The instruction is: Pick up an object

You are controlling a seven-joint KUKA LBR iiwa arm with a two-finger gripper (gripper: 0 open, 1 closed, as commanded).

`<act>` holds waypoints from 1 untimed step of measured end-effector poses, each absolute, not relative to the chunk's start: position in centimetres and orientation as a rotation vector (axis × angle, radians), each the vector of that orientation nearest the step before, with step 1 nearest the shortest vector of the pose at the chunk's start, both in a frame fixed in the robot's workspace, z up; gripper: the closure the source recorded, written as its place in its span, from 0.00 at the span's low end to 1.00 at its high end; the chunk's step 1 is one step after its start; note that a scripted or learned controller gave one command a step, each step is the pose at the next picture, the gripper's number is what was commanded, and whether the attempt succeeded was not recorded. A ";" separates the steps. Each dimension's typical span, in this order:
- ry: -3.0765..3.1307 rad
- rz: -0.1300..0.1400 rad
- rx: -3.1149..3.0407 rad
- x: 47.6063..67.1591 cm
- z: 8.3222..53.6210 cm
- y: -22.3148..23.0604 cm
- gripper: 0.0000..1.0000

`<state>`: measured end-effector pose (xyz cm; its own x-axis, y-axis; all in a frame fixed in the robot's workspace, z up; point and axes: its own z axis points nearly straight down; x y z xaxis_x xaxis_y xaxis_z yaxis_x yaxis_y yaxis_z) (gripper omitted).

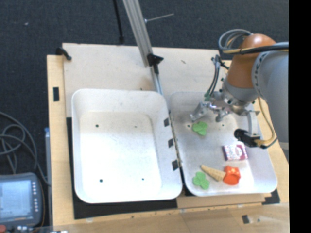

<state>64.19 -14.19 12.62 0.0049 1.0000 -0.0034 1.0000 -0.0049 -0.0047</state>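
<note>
The pale wooden surface carries two shallow white plastic bins; the right-hand bin holds all the loose items. The arm's metal two-finger hand hangs over the bin's far left part, its fingers spread and nothing between them. The nearest candidate, a small green leaf-shaped toy, lies just beside the hand, on the side toward the bin's near rim. Judgement: the hand needs a short shift toward that rim, then descent. The toy is compact, with no clear long axis.

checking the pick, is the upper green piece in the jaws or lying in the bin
Lying in the bin: the green piece rests on the right bin's floor, below the gripper.
</note>
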 end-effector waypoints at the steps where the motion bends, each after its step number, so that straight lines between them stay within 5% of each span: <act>1: -2.216 0.007 -2.229 64.1 10.0 -14.4 0.00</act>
<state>64.14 -14.42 9.99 0.0060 1.0000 -0.0040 1.0000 -0.0060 -0.0024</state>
